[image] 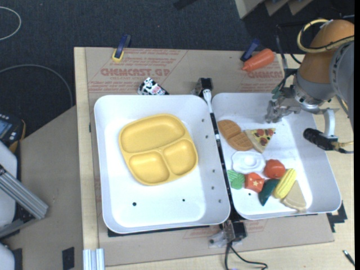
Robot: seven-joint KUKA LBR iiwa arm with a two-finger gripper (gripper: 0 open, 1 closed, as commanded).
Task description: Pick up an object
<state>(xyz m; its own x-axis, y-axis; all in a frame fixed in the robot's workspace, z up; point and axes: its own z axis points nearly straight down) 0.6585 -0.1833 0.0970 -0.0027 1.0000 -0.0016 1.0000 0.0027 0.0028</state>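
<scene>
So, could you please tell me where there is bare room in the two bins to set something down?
Left bin: bare floor below the yellow tray along the near wall. Right bin: bare along its right side beneath the gripper; crowded where the toy food clusters.

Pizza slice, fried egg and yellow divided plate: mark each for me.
pizza slice (262, 136), camera view, on its topped middle.
fried egg (247, 162), camera view, on its white centre.
yellow divided plate (153, 134), camera view, on its large upper compartment.
</scene>
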